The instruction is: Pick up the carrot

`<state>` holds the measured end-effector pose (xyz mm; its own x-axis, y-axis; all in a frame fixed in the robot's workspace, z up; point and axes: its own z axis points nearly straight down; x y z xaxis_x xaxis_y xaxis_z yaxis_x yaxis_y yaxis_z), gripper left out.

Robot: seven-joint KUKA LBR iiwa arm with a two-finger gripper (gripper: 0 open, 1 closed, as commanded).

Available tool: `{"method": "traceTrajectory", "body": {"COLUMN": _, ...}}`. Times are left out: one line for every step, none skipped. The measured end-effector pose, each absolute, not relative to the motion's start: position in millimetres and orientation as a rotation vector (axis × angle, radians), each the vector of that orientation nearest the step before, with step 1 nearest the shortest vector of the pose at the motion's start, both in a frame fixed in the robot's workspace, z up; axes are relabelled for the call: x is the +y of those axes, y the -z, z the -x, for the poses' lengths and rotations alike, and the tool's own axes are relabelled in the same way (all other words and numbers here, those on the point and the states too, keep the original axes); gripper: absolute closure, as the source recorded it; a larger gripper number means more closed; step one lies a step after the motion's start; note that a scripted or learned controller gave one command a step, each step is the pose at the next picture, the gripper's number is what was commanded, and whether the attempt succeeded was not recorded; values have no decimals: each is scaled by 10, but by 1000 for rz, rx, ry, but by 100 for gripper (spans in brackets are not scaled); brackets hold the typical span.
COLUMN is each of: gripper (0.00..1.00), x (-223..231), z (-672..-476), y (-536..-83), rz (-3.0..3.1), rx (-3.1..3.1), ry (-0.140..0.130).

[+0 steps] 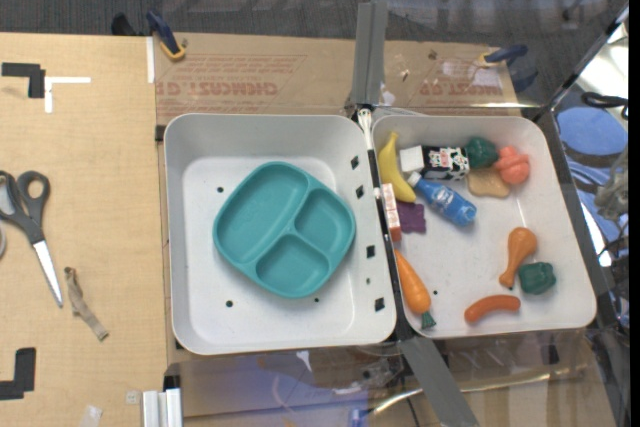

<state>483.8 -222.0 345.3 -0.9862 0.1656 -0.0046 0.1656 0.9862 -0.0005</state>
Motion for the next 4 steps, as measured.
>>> {"method": "traceTrajectory", "body": {"gripper": 100, "x": -2214, "z": -5409, "y": -3180, "rz": 128, "rx": 3135, "ry": 0}}
{"method": "traceTrajectory", "body": {"gripper": 100, "x": -2210, "z": -5976, "y": -3453, "rz": 652, "rx": 3067, "ry": 2}}
{"method": "traceTrajectory", "body": {"gripper": 100, "x": -2213, "z": -5170, "y": -3011, "rz": 1223, "rx": 2892, "ry": -3}}
{"method": "traceTrajectory", "body": {"gripper": 100, "x": -2211, "z": -5575, "y": -3459, "rz": 1517, "rx": 2744, "ry": 2}}
